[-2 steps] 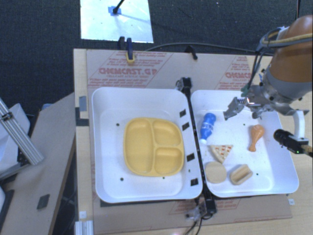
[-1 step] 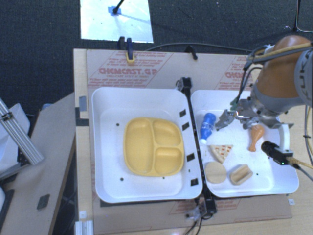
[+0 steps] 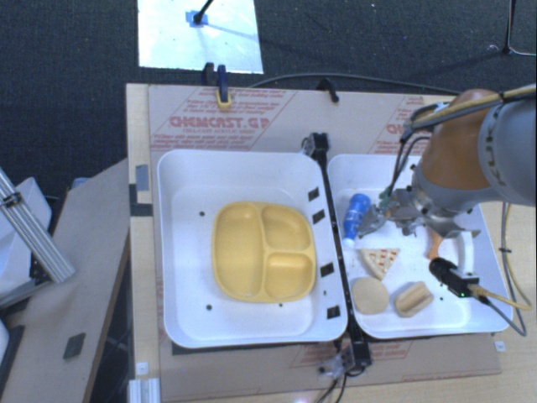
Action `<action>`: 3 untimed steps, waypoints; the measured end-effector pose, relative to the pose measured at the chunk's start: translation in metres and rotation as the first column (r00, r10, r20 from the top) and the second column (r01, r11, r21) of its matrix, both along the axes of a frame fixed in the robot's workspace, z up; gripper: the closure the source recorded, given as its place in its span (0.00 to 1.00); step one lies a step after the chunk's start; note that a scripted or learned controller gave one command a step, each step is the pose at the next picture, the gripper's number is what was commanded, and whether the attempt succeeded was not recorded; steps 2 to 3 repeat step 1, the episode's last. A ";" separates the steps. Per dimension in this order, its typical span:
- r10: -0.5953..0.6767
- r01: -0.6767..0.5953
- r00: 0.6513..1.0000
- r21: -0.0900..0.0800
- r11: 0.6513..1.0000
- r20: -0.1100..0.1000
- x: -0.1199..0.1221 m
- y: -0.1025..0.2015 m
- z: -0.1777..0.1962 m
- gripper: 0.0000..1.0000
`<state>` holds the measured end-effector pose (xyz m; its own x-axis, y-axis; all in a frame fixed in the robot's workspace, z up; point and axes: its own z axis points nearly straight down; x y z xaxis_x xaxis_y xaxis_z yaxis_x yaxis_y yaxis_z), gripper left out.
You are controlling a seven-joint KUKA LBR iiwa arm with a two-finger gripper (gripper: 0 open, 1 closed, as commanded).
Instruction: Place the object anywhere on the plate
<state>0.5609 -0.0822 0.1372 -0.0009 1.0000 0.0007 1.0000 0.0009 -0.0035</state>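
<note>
Right now the arm point(image 3: 470, 162) reaches in from the right over the right bin point(image 3: 419, 324), orange band facing up. The tool point(image 3: 375, 217) sits low at the bin's left part, right against a blue bottle point(image 3: 356, 212) with a white cap end. Bottle lies tilted, near the divider between the two bins. Tool touches or closely overlaps the bottle's lower right end; cannot tell how far apart the tips are or whether the bottle is actually between them, wrist blocks it.

Left bin point(image 3: 193, 179) holds the yellow plate point(image 3: 264, 252), three compartments, lying flat around the bin's centre. Nothing on the plate. Bottle is well apart from it, across the divider.

Other stuff in the right bin: triangular pizza-slice toy point(image 3: 381, 262) just below the tool, round tan disc point(image 3: 369, 295) below that, tan bread-roll piece point(image 3: 413, 299) beside the disc to the right. An orange piece point(image 3: 435, 244) pokes out under the arm, mostly hidden, cannot identify. Black cable connector point(image 3: 449, 277) hangs off the arm over the bin's right side.

Both bins rest on a worktop point(image 3: 243, 116) covered by a printed brown sheet.
</note>
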 end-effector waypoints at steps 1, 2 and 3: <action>-0.001 0.001 1.000 -0.002 1.000 0.008 0.002 -0.001 -0.047 0.00; -0.001 0.001 1.000 -0.002 1.000 0.008 0.002 -0.001 -0.047 0.00; -0.001 0.001 1.000 -0.002 1.000 0.008 0.002 -0.001 -0.047 0.00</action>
